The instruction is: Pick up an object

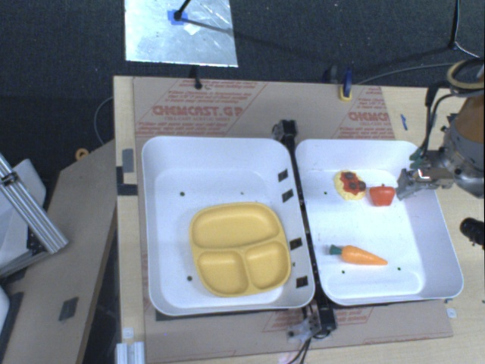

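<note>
Carrot [358,255] lies low in the right bin [436,237] — "CHEMCAST GP" [197,111] printed behind — tool [407,182] state unclear.

A yellow divided tray [239,249] lies in the left white bin [163,203]; a foil sheet [179,21] lies beyond the worktop [227,105]

1. Your arm [464,139] reaches in from the right edge, its grey wrist angled leftward and slightly down.
2. Your gripper [403,182] sits at the arm's left end, low and pointing left; finger spacing is unclear.
</note>
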### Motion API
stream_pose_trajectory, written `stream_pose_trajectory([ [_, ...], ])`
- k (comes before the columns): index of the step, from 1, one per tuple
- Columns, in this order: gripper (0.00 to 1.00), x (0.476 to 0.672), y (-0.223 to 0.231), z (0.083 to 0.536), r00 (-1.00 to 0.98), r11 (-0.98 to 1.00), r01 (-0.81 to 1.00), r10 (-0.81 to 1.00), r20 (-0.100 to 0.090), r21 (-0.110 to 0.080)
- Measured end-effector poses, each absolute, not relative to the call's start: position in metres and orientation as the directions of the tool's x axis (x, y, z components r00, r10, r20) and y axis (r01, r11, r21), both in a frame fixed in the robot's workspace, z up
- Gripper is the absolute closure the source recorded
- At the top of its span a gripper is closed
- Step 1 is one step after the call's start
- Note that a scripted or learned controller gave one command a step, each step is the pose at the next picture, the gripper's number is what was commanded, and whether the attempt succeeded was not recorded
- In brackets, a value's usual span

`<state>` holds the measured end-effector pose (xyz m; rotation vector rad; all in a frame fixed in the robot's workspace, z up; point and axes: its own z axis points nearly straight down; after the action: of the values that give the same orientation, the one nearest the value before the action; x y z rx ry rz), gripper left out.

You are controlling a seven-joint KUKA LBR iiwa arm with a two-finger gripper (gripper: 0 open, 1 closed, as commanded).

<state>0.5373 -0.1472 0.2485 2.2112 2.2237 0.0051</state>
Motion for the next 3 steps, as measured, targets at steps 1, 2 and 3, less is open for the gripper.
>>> stream_pose_trajectory([
  [1, 1.00, 0.549, -0.090, 0.238, -0.010, 0.010, 1.000, 1.000, 0.002, 0.002],
  [2, 1.00, 0.565, -0.039, 0.235, -0.009, 0.009, 1.000, 1.000, 0.001, 0.003],
  [3, 1.00, 0.565, 0.014, 0.224, -0.009, 0.009, 1.000, 1.000, 0.001, 0.001],
])
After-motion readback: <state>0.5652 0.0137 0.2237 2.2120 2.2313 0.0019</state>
